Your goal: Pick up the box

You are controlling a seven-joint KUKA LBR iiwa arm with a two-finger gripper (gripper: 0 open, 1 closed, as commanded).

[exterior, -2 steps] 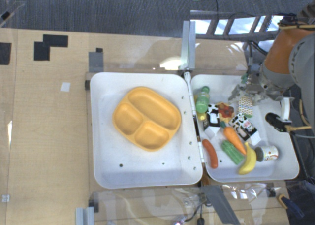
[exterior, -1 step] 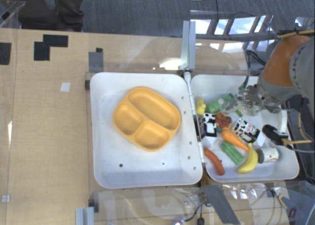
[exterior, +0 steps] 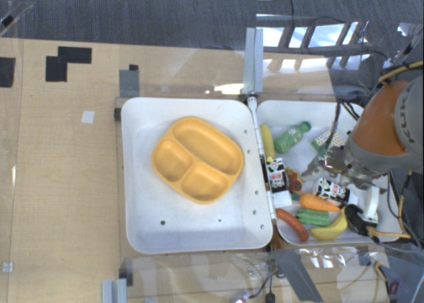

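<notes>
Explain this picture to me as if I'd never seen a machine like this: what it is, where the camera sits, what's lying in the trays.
One camera, fixed above a bench, looks down at a slant. The grey and orange shape at the right is a robot arm; it reaches over the right white bin, and its gripper hangs low among the things there. From this angle I cannot tell whether it is holding anything.

The left white bin holds a yellow divided plate. The right bin holds toy food: a green bottle, a carrot, a sausage, a banana, and two small black-and-white cartons. The arm's job is to pick up a box.
</notes>
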